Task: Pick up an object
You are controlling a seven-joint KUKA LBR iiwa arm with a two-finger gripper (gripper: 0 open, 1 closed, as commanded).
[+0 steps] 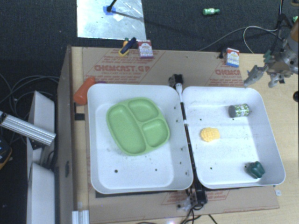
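Fingers (pixel 264 75) splayed apart beyond right bin (pixel 268 125), near small carton (pixel 232 57).

- Right bin (pixel 268 125): can (pixel 239 110), yellow piece (pixel 210 134), dark green object (pixel 255 170) lay well apart; open floor between.
- Left bin (pixel 100 171): green divided plate (pixel 138 125) took the middle; margins free.

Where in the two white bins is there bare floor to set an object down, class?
Right bin: bare floor between the yellow object, the small can and the dark green object, plus its near-left corner. Left bin: the green divided plate crowds the middle; a bare strip runs along the near edge.
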